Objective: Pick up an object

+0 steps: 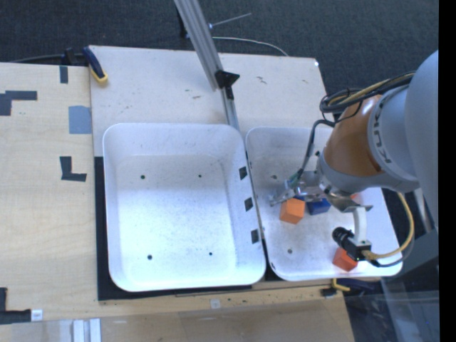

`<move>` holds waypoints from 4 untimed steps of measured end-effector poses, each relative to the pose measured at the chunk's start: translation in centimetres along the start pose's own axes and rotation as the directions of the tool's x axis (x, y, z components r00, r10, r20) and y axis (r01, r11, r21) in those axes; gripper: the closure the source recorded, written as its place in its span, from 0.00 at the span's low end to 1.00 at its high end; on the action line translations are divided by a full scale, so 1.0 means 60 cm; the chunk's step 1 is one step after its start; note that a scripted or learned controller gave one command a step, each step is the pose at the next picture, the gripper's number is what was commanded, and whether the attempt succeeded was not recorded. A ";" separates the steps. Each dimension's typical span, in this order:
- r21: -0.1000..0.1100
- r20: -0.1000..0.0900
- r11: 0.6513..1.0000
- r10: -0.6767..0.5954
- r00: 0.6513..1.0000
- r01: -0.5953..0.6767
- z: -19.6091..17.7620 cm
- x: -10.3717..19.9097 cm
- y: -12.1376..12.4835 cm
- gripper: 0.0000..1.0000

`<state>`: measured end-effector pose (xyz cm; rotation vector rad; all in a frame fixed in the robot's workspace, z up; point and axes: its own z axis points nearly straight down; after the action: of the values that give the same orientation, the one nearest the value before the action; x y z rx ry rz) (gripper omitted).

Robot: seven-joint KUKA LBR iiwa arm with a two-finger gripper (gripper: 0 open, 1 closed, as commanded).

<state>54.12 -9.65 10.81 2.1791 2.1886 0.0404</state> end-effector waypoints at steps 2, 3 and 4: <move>0.018 -0.003 1.000 0.006 1.000 -0.006 0.001 0.002 0.019 0.00; 0.019 -0.005 1.000 0.005 1.000 -0.005 0.002 -0.004 0.020 0.00; 0.019 -0.004 1.000 0.005 1.000 -0.005 0.002 0.001 0.020 0.00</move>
<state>55.34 -9.57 10.76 2.1966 2.1943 0.0238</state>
